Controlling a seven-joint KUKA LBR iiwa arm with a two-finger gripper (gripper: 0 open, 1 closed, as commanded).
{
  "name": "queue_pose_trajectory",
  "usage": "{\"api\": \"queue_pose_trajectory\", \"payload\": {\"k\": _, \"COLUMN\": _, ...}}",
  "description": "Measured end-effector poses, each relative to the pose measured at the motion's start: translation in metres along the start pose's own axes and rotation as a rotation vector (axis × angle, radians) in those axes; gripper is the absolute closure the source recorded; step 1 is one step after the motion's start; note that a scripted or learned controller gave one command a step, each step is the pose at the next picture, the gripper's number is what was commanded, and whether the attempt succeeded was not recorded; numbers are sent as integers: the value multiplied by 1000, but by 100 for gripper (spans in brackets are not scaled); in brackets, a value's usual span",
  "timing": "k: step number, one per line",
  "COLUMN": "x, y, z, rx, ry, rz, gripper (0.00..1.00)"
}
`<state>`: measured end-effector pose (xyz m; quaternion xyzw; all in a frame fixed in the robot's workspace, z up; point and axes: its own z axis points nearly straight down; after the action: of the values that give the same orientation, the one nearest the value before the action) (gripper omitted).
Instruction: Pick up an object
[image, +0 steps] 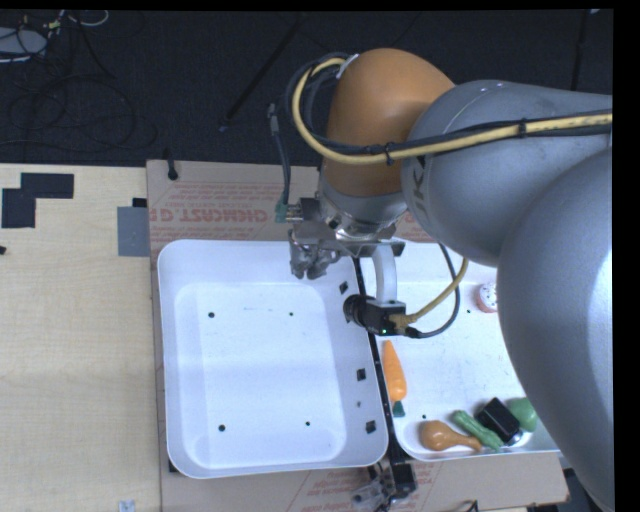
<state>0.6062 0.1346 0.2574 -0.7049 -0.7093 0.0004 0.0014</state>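
Jaws hang over far right corner of left shallow white bin (260, 370); spread or pressed together, cannot tell. Nothing visibly held. Orange carrot-shaped toy (395, 370) lies in right shallow white bin (455, 375), by its left wall. Pick apparently not yet done.

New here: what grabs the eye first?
The grey arm with its orange band looms in from the right, gripper over the left bin's far right corner. Small things cluster at the right bin's near edge: an orange carrot, a tan gourd, green pieces, a black block.
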Motion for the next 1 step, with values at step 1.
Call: {"api": "queue_pose_trajectory", "payload": {"k": 1, "x": -4, "y": 0, "z": -10, "rx": 3, "ry": -2, "rz": 2, "gripper": 100}}
